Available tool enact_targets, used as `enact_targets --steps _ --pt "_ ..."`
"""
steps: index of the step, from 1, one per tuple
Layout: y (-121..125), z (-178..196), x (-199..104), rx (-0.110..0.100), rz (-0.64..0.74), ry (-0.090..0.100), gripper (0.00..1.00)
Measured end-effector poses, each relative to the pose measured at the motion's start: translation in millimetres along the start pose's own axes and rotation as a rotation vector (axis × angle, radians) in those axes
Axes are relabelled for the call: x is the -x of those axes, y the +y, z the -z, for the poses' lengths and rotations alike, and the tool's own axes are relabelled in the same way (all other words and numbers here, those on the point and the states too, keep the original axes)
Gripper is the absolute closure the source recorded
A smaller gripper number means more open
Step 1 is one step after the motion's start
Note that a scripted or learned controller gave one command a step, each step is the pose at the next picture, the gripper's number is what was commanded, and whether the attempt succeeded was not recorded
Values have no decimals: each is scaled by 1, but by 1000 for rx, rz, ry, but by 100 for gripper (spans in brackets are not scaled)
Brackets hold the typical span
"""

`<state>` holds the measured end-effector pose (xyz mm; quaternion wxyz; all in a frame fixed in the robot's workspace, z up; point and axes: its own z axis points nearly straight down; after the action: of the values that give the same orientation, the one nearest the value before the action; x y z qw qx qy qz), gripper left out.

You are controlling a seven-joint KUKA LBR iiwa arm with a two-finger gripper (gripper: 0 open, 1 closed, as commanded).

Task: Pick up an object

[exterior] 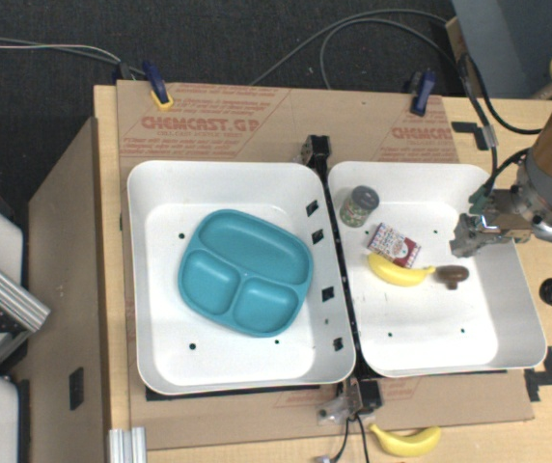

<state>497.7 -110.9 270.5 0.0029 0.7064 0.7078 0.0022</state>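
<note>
Spare banana (407, 440) lies at the bench's front edge; pincer (469, 234), grip possibly closed, cannot tell.

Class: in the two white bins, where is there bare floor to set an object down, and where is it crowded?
Free: the right bin's near half, below the banana. Crowded: around the banana, small box and jar; the teal tray fills the left bin.

A teal plastic divided plate (245, 271) is lying in the middle of the left white bin (151, 350). In the right white bin (508, 340), a yellow banana (399, 273) is resting near the centre, touching a small red-and-white packet (395, 244), with a round grey-green jar (358, 205) sitting toward the bin's upper-left corner. The metal gripper (469, 234) is hovering over that bin's right edge.
</note>
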Motion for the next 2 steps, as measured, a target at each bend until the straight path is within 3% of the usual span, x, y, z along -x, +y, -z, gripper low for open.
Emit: enact_targets --steps 2 --pt "15 -1 -98 -6 6 3 100"
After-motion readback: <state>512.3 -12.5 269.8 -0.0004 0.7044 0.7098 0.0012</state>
